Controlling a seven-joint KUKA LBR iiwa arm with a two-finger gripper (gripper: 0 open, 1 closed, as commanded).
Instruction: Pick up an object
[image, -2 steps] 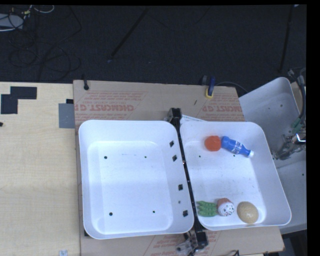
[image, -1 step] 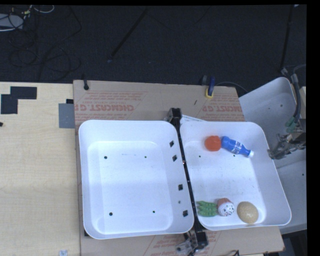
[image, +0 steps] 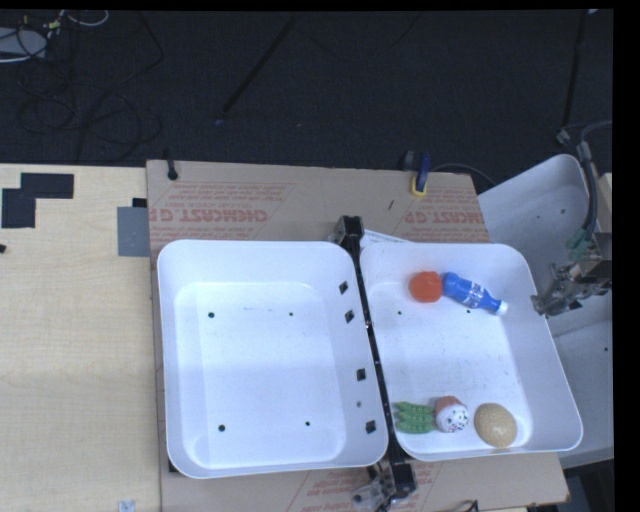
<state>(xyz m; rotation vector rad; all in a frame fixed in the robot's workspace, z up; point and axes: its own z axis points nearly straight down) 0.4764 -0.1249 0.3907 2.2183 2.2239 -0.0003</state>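
lowest in the view, along the front wall of the right-hand shallow white plastic bin (image: 545, 370), three small things sit in a row: a green leafy soft toy piece (image: 412, 417), just beside it a small white ball with red and dark marks (image: 451, 415), and just beside that a tan egg-shaped object (image: 495, 425). the green piece lies close to the black divider strip (image: 362, 330) that runs between the two bins. toward the back of the same bin an orange round ball (image: 425, 287) lies just beside a blue plastic bottle with a white cap (image: 472, 293), which lies on its side with the cap pointing right and toward the front. the left-hand shallow white plastic bin (image: 180, 360) sits on a brown cardboard sheet with red print (image: 260, 205), on a pale wooden bench (image: 70, 350). the gripper (image: 570, 285) hangs at the right, outside the right bin's rim and well apart from every object; its end is small and dark there, so i cannot tell whether it is apart or together. nothing shows between them.
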